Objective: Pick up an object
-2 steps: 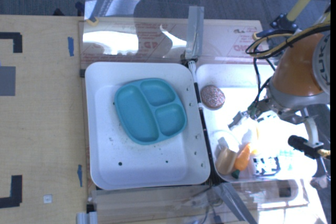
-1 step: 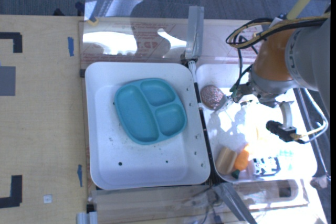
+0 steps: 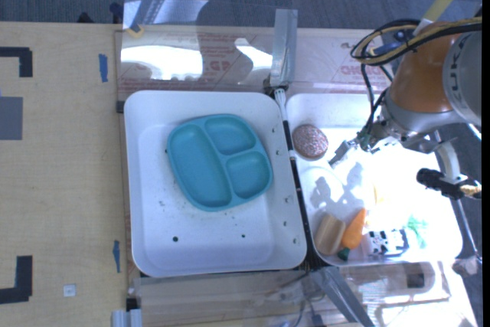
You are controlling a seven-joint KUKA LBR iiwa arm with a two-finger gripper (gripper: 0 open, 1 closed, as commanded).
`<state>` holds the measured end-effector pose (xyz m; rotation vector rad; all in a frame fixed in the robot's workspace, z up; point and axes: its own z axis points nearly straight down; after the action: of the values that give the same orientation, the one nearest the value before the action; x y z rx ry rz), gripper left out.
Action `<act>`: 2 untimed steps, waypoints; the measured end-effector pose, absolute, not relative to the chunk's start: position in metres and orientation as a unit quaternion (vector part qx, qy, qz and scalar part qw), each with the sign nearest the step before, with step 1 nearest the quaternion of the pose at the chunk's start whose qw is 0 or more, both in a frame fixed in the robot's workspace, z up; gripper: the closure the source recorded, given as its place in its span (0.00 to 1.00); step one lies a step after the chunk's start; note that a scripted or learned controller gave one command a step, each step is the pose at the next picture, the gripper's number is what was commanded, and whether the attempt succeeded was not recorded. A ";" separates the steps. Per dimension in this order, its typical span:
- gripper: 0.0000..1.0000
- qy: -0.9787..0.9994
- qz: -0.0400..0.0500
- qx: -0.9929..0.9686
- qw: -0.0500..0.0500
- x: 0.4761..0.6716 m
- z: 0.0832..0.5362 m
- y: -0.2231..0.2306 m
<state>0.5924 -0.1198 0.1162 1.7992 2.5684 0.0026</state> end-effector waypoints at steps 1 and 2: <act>0.00 0.759 0.004 0.650 0.007 0.652 0.094 -0.110; 0.00 0.756 0.003 0.655 0.007 0.671 0.094 -0.100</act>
<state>0.6709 -0.1004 0.0937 2.0487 2.3638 0.0101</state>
